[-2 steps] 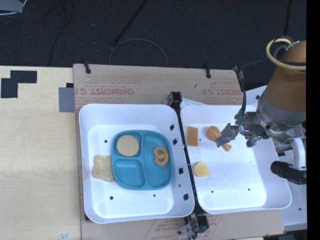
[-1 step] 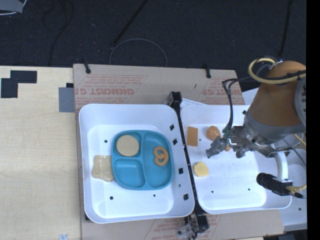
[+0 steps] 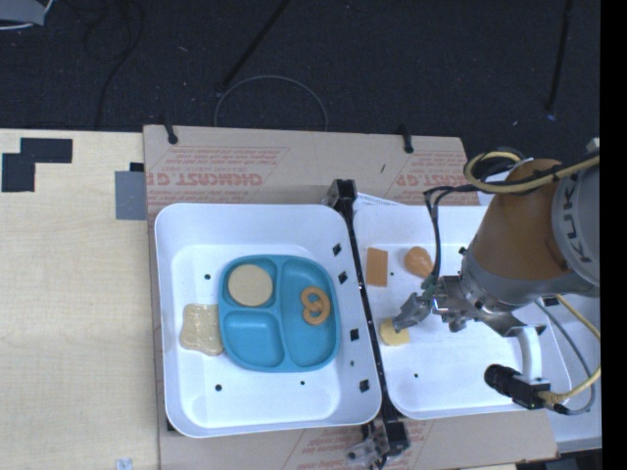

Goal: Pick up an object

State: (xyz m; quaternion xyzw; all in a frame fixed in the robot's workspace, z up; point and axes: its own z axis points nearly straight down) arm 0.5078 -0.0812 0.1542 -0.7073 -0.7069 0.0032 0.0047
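Red print runs across the cardboard sheet (image 3: 294, 169) under the bins — at its 12 o'clock edge the word reads "COMCAST" upside down and mirrored-looking, with smaller lines beneath too blurred to make out. More red lettering at the sheet's 6 o'clock edge is illegible. On the arm (image 3: 578, 228), at 3 o'clock, stand dark letters — "KU".

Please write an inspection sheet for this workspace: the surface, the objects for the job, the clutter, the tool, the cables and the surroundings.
Surface: two white bins, left bin and right bin, on cardboard.
Job's things: right bin holds an orange block, an orange rounded piece and a pale round piece. Left bin holds a blue tray with a round cracker and a pretzel; a pale flat piece lies beside it.
Clutter: nothing seen.
Tool: tool low, at the pale round piece; grip cannot be told.
Cables: yellow and black cables on the arm.
Surroundings: dark floor, wooden bench.
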